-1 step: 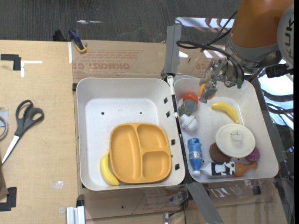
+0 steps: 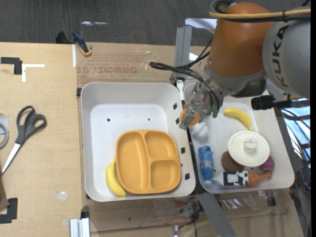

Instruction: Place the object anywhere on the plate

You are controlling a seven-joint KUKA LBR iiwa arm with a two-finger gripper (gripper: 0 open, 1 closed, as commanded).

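A small orange object (image 2: pixel 189 116) is being seen right at the tip of the gripper (image 2: pixel 191 113), which is being held low over the dividing walls between the two bins, at the left edge of the right bin (image 2: pixel 284 179). The object appears to be pinched between the fingers – it is being judged as gripped, though the fingertips are partly blurred and the contact is not being shown crisply. The orange plate (image 2: pixel 148 161), with three compartments, is lying in the left bin (image 2: pixel 98 132), a banana (image 2: pixel 112 180) tucked against its lower-left rim.

The object is being judged light and rigid, probably smooth moulded plastic, so slipping is being treated as the main risk rather than crushing – a hold across its widest middle is being preferred over its tapered end. Left in the right bin are another banana (image 2: pixel 238 116), a white lid-like disc (image 2: pixel 248 147), a blue bottle (image 2: pixel 206 162) and several small toys
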